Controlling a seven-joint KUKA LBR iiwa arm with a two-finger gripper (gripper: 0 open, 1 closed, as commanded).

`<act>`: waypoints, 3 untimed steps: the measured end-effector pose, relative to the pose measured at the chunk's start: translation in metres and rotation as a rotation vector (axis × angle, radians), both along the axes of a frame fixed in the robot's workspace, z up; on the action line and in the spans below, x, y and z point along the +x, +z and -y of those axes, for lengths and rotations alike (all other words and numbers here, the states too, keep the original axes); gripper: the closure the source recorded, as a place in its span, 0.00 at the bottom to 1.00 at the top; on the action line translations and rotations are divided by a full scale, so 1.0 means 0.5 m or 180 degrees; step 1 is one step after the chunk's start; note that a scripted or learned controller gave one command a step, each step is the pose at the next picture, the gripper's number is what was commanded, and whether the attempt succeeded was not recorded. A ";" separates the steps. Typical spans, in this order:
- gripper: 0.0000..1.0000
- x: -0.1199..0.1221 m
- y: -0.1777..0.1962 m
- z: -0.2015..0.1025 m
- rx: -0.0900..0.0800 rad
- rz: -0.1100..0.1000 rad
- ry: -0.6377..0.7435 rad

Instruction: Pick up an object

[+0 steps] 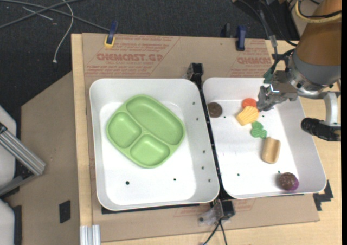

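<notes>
The right bin (238, 152) holds several small toy foods. A brown round piece (215, 109) lies at its left. A yellow wedge (248, 115) sits in the middle with an orange-red piece (249, 103) just behind it and a green piece (257, 129) just in front. Further forward lie a tan cylinder (270, 149) and a purple ball (288, 181). My gripper (265, 99) hangs low at the bin's back right, right beside the orange-red piece and the yellow wedge. Nothing shows between its tips.
The left bin (108, 173) bears a green divided plate (144, 130) at its middle. A black divider clamp (194, 70) sits between the bins at the back. Two blue clamps (111, 31) hold the cardboard at the far edge. Cables trail at the back.
</notes>
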State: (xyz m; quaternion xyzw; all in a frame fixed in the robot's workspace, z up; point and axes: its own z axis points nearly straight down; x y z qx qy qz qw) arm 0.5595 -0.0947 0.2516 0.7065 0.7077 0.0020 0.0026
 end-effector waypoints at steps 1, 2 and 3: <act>1.00 0.003 -0.018 -0.123 0.0014 -0.0028 0.0016; 1.00 0.020 -0.015 -0.248 0.0009 -0.0017 0.0017; 1.00 0.047 -0.013 -0.364 0.0012 -0.0016 0.0018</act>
